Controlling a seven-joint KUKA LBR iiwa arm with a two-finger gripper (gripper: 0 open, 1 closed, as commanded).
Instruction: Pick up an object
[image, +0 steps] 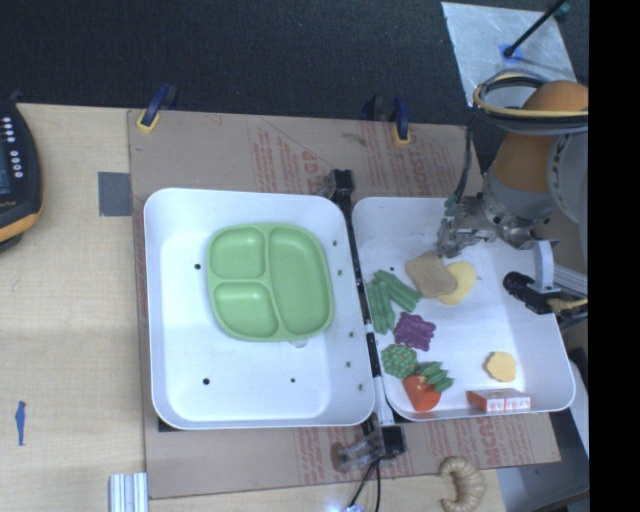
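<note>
Camera view has my gripper (462, 236) low in the right bin (540, 355), just above the tan piece (430, 274) lying on the yellow piece (460, 283); I cannot tell its state. Left bin (180, 390) holds a green divided plate (270, 281)

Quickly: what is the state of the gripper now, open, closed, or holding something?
Gripper: cannot be told. It hangs low in the right bin, just above the tan food piece; no hold on anything is visible.
</note>
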